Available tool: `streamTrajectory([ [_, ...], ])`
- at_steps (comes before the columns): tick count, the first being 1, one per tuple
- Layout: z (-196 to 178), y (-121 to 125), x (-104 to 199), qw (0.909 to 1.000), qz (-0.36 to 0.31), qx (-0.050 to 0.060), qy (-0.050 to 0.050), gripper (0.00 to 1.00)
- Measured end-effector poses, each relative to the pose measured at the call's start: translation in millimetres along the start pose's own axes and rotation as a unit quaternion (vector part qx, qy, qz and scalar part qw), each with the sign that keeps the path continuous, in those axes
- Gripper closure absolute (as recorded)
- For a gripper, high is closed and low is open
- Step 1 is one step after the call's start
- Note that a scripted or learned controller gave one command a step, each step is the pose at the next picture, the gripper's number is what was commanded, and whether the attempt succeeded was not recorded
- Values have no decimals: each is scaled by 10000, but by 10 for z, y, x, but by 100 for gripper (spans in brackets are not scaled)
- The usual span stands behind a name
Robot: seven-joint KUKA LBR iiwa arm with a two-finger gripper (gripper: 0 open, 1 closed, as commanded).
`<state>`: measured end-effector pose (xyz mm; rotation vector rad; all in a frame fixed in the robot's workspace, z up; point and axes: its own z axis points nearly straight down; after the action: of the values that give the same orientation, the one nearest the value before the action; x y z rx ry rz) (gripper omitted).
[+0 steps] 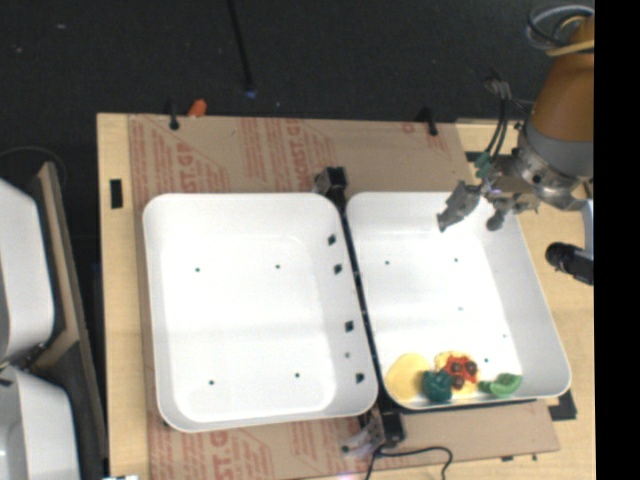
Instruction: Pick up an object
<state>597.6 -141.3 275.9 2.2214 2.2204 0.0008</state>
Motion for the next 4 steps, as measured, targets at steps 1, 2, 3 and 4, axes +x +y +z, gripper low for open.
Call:
streamTrajectory([
  [1, 1273, -126, -633, 10000, 26, 56, 11, 0],
  [2, 1765, -836, -862, 10000, 4, 19, 19, 0],
  [3, 1753, -479, -842, 10000, -19, -1, 13, 0],
  [4, 1751, -62, -842, 10000, -19, -4, 11, 0],
])
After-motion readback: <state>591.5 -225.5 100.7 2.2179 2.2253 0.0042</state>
